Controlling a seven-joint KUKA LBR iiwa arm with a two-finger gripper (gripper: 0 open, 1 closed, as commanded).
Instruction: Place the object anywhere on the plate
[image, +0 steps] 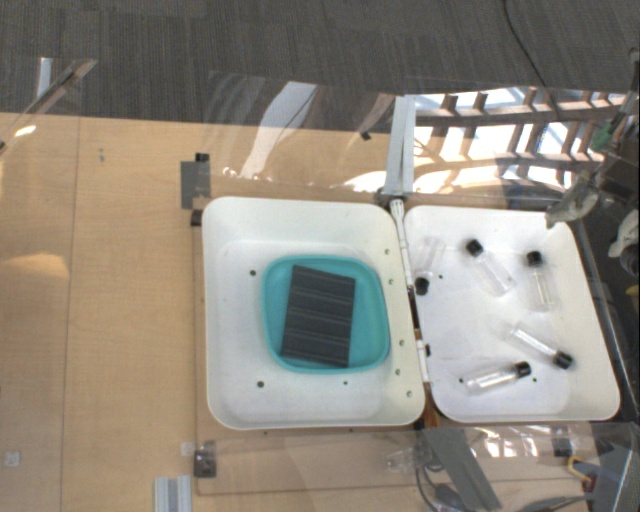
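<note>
Mostly hard-to-read things around my two bins

The dark ribbed slab (319, 316) covers the middle of the teal plate (375, 335), and its make is unclear. The clear vials (495, 377) in the right bin (590, 400) nearly vanish against the white. At the tabletop's right edge, gear (612, 140) is cut off.

A dark ribbed rectangular block (319, 315) lies flat, slightly tilted, on the square teal plate (375, 340) in the left bin.
</note>
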